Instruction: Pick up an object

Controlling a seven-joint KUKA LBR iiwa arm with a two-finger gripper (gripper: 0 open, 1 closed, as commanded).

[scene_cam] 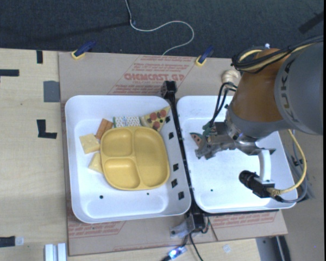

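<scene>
Grey-and-orange arm low over the right shallow white plastic bin; two-finger gripper near that bin's left wall.

Gripper state: cannot tell from this slanted top view, as the wrist hides much of the tool. A small brownish, reddish scrap sits right at the gripper tip, touching or just beside it; whether it is a loose object or part of the tool, I cannot tell. Candidate objects lie to the gripper's far side, across the divider, in the left shallow white plastic bin: a yellow three-compartment plastic plate, with tan cracker-like pieces and small patterned cards tucked around its upper rim. Judged step: descent or grasp attempt at the right bin's floor. Next move calls for closing on something and lifting straight up, clear of the divider wall; a miss looks quite possible.
</scene>
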